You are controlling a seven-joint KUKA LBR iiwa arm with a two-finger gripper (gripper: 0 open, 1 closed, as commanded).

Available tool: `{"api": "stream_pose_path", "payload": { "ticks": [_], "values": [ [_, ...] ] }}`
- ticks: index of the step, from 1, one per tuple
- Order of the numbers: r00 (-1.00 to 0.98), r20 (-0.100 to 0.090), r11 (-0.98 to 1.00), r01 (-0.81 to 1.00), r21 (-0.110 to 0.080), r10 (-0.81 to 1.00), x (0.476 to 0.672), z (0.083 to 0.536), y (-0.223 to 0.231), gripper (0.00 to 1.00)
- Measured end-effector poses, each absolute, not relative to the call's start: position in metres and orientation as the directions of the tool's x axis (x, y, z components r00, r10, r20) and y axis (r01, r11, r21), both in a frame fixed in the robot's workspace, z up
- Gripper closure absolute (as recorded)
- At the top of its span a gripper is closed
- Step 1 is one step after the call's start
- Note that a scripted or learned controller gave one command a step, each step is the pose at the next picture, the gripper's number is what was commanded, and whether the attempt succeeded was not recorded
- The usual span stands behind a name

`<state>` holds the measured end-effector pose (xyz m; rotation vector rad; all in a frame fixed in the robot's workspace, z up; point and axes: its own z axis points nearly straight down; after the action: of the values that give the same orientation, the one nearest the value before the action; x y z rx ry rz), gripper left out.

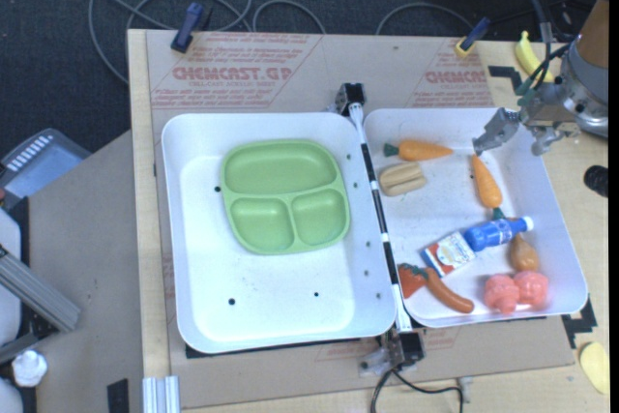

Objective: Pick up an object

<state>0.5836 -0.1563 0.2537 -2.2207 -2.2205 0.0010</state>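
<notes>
Dark carpet and looped cables surround the bench, two white bins side by side on it. Left bin holds a green divided plate. Over the right bin hangs the gripper — fingers spread, nothing between them. An orange carrot lies just below its left finger, apart from it; a second carrot sits further left, beside a bread roll.

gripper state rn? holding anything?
Gripper: open, holding nothing, above the right bin's far edge near a carrot.
</notes>
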Motion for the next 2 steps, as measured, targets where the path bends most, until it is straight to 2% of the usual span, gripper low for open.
{"api": "stream_pose_path", "payload": {
  "ticks": [1,2],
  "values": [
    [0.001,0.0,-0.001,1.0,-0.002,1.0,0.606,0.175,-0.209,0.0],
    [0.0,0.001,0.0,1.0,-0.002,1.0,0.602,0.084,-0.206,0.0]
  ]
}}
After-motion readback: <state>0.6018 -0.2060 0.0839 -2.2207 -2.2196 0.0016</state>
